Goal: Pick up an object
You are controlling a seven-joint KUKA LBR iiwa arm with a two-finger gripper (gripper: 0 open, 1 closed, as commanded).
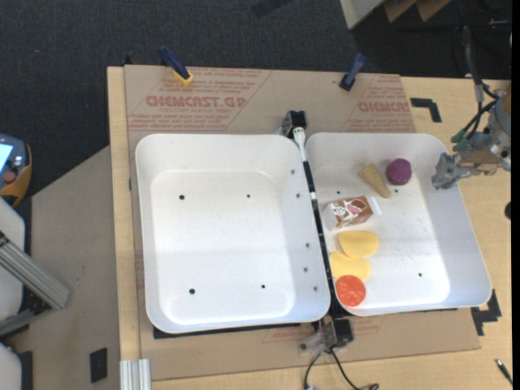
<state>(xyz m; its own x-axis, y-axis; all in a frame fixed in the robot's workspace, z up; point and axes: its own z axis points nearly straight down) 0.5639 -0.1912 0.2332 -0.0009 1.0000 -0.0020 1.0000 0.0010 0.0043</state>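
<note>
Gripper (445,173) sits at the far right edge of the right bin (455,242), over its upper right rim, arm reaching in from the right. Whether it is open or closed cannot be told at this angle; nothing visible in its grasp.

Objects all lie in the right bin, to the gripper's left:
- purple ball (398,170) — nearest the gripper, just left of it, near the bin's upper wall.
- tan wedge (374,179) — just beside the ball on its left, tilted.
- small printed packet (351,211) — below the wedge, close to the divider between bins.
- two yellow pieces (357,244) — below the packet, one overlapping the other.
- red-orange round piece (350,290) — touching the lower yellow piece, near the bin's lower left corner, farthest from the gripper.

Left bin (219,234) white, with small dark dots on its floor. Both bins rest on a cardboard sheet (203,92) held by two blue clamps (175,64) at the top edge.
</note>
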